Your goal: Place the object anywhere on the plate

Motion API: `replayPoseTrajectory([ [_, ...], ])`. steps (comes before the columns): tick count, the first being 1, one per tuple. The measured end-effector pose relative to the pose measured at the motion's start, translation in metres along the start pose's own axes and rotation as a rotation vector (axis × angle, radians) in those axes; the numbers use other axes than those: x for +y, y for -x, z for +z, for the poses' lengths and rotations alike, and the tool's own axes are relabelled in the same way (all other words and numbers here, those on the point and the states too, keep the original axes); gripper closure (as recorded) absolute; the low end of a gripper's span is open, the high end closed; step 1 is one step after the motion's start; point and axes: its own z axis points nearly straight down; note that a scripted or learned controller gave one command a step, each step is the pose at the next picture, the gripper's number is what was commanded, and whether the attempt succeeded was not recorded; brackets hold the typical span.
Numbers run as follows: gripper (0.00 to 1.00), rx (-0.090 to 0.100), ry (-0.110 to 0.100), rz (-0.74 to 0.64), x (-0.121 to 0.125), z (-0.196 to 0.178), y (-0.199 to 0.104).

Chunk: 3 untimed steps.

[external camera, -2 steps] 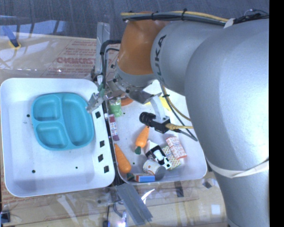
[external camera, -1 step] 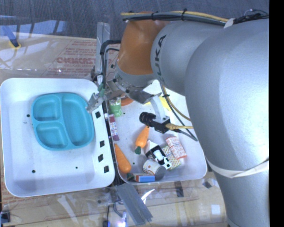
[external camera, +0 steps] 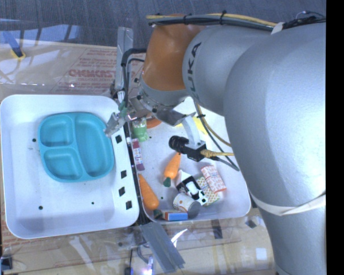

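On the near edge of the tabletop (external camera: 57,251) two white bins sit side by side. Nearest in the right bin (external camera: 236,202) is a small blue and red item (external camera: 175,215) against the near wall, with an orange carrot (external camera: 149,195) just left of it. A little farther lie a black-and-white patterned cup (external camera: 190,192) and a red-and-white packet (external camera: 213,180), touching each other. A second carrot (external camera: 172,165) lies tilted beyond them.

In the left bin (external camera: 17,211) a blue divided plate (external camera: 75,146) rests toward the far side.

Farther still, a green bottle (external camera: 140,132) stands at the right bin's left wall, directly beside the claw (external camera: 121,119), which hangs over the divide between the bins. Whether the claw is spread, pressed together or pinching the bottle cannot be told. The grey arm (external camera: 264,96) covers the far right.
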Motion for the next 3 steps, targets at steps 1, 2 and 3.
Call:
replayPoseTrajectory([
  [1, 0.0, 0.0, 0.0, 0.0, 0.0, 0.0, 0.0],
  [2, 0.0, 0.0, 0.0, 0.0, 0.0, 0.0, 0.0],
  [3, 0.0, 0.0, 0.0, 0.0, 0.0, 0.0, 0.0],
])
